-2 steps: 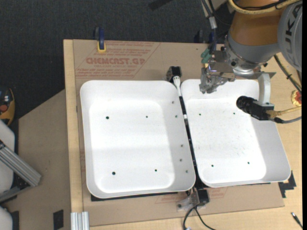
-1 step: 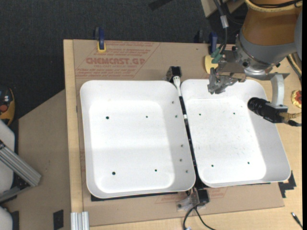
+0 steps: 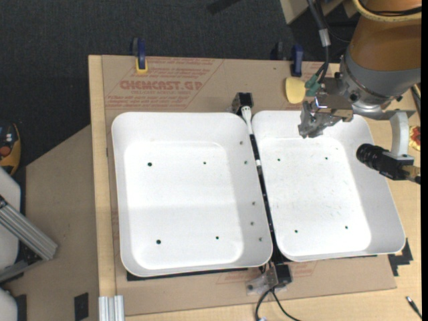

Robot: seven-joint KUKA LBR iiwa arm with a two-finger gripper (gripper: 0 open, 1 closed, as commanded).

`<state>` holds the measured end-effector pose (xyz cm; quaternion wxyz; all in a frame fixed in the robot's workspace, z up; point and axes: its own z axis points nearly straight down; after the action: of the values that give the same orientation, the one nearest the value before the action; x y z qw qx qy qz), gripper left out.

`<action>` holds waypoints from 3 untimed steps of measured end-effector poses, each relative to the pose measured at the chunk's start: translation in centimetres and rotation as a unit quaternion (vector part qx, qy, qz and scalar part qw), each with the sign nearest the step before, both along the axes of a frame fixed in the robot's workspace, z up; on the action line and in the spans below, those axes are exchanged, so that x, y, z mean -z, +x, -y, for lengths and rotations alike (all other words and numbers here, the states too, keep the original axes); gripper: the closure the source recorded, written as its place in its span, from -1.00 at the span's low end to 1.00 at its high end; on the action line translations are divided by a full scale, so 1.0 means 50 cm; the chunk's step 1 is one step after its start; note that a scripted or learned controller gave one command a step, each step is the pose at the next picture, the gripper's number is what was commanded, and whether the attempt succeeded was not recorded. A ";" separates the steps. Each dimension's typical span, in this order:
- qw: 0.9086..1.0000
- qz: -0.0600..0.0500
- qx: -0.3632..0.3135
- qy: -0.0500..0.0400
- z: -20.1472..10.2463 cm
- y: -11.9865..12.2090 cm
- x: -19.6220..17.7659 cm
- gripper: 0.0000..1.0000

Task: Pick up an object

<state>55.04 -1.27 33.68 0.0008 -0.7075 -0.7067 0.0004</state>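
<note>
Camera view has the gripper [image 3: 311,127] hanging over the far edge of the right bin [image 3: 374,239]; its finger spread cannot be told. A pale yellow object [image 3: 293,89] lies on the cardboard [image 3: 174,79] just beyond that bin, beside the gripper.

This looks like a robot lab or test room, not a home. A big robot arm [image 3: 384,52] with an orange band reaches over a bench. 2 white bins [image 3: 134,136] sit side by side on a brown board [image 3: 167,82], and blue clamps [image 3: 139,51] pinch that board at its far edge. Black wires [image 3: 314,12] hang by the arm. A metal rail [image 3: 27,229] lies on the dark carpet [image 3: 67,19].
</note>
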 end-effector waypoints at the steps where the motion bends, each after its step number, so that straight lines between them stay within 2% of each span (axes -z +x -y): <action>1: 1.000 -0.002 -0.002 0.000 -0.054 0.073 0.102 1.00; 2: 1.000 0.002 0.003 -0.002 0.108 0.054 0.075 1.00; 3: 1.000 0.001 -0.001 -0.001 0.096 0.144 0.154 1.00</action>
<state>62.25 -6.05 25.95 -0.0010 -0.7066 -0.7076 0.0001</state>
